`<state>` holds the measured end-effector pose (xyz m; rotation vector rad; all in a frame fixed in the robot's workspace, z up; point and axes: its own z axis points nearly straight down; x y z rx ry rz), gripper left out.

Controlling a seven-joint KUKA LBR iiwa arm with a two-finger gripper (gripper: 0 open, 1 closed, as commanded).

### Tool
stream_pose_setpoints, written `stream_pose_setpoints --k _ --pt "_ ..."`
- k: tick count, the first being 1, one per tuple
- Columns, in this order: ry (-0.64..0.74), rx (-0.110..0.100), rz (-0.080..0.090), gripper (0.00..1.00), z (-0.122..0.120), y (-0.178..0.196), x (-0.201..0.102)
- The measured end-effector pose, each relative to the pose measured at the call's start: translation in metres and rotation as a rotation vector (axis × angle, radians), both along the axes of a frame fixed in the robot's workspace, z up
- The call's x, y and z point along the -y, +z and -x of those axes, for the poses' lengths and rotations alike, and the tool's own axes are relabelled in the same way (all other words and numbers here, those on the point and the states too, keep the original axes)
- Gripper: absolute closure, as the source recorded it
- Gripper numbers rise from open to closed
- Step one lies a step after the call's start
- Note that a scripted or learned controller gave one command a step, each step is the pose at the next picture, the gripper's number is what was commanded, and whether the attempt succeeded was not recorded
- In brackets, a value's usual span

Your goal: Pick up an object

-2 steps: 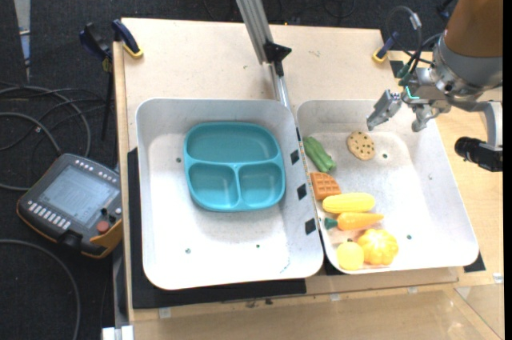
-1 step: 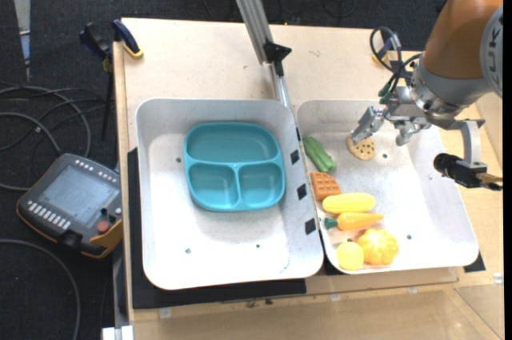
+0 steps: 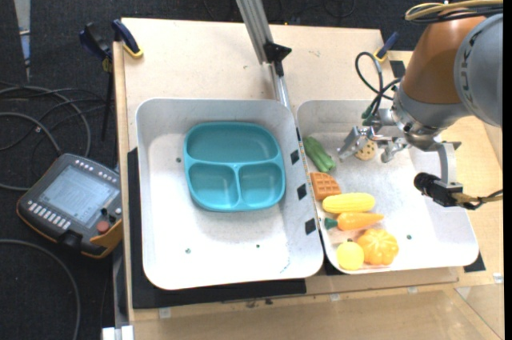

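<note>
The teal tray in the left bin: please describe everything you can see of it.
The teal tray looks like smooth plastic, a rounded rectangle with three compartments: one long one at the far side and two smaller ones nearer the camera. It lies flat, right side up, on the floor of the left bin, roughly central. Nothing sits in it.

right bin (image 3: 448, 246): toys (image 3: 352, 210) crowd left side | right floor open

Partial letters "KU" on the arm's grey casing (image 3: 482, 74), no other legible text
</note>
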<state>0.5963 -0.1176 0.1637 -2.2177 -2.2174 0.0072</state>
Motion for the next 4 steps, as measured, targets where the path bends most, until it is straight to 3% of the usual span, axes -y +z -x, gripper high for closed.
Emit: stream_pose_setpoints --k 1,2,4 --pt "-0.001 0.002 0.001 0.00 0.003 -0.050 0.009" --pt "-0.001 0.008 0.001 1.00 0.001 -0.036 0.009" --pt "0.003 0.013 0.002 1.00 0.010 0.073 -0.002"
